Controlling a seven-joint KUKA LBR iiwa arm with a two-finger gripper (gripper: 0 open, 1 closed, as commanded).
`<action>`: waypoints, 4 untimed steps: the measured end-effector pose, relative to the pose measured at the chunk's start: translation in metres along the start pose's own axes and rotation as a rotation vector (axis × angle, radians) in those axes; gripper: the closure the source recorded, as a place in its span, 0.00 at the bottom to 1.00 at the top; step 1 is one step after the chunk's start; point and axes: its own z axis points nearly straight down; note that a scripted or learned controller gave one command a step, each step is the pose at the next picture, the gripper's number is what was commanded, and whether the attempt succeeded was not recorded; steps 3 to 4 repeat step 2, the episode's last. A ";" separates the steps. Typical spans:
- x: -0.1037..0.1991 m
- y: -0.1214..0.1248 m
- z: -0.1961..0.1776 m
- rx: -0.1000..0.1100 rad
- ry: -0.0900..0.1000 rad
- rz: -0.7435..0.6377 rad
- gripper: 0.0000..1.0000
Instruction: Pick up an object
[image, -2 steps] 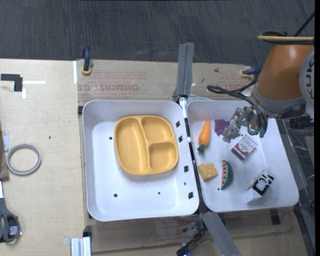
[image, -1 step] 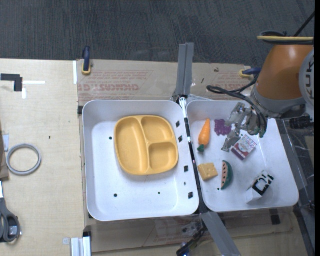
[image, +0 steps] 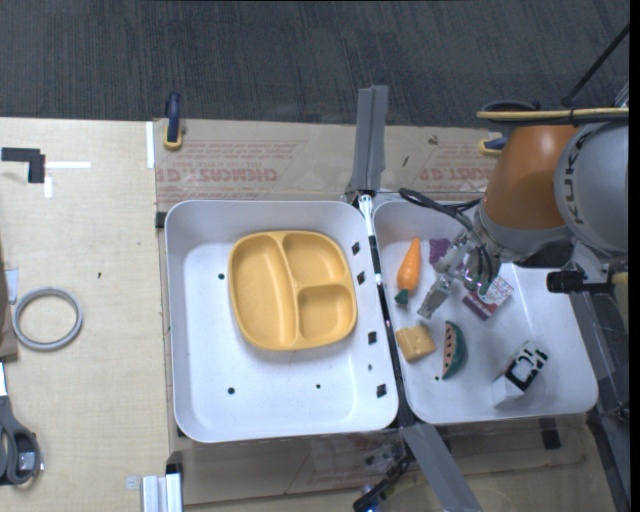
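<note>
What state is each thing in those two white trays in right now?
Yellow divided plate: upright, nothing in its compartments, left bin.
Toy carrot: lying flat, right bin.
Watermelon slice: lying, untouched.
Bread piece: lying flat.
Black-and-white box: tipped over.
Gripper: low over the right bin, holding nothing visible.

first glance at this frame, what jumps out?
The yellow divided plate lying alone in the left bin grabs the eye first. Next is the grey arm with its orange band reaching in from the right, its end effector low over the right bin. Around it lie a toy carrot, a watermelon slice and a tan block.
</note>
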 end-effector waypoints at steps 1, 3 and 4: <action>-0.018 -0.011 -0.033 0.000 -0.002 0.130 0.00; -0.006 -0.059 -0.170 0.000 -0.002 0.225 0.00; -0.006 -0.059 -0.170 0.000 -0.002 0.225 0.00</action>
